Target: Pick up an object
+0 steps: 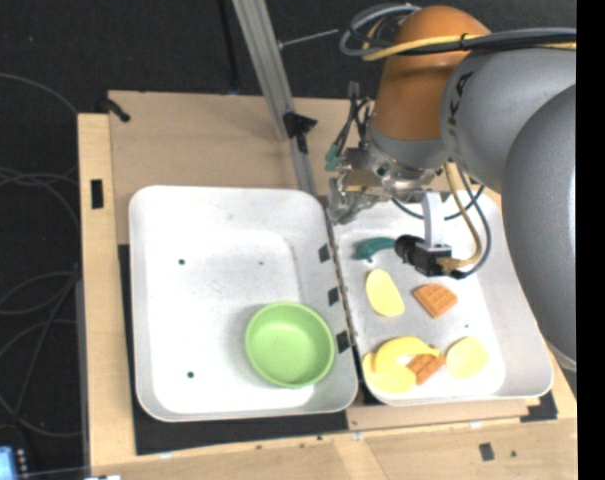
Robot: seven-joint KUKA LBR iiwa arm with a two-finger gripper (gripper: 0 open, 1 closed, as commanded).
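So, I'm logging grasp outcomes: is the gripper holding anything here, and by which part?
Nothing shows between the fingers of the gripper, which sits at the right bin's far left corner; whether they are open cannot be told.

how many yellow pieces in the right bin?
3. One oval yellow piece mid-bin near the divider, one larger yellow piece at the front left under an orange bit, one round yellow piece to its right. The arm could hide more at the back.

No readable text, label, brand, number or sign anywhere — the white bins [162, 268], the arm [502, 98] and the bench [182, 138] carry no legible markings
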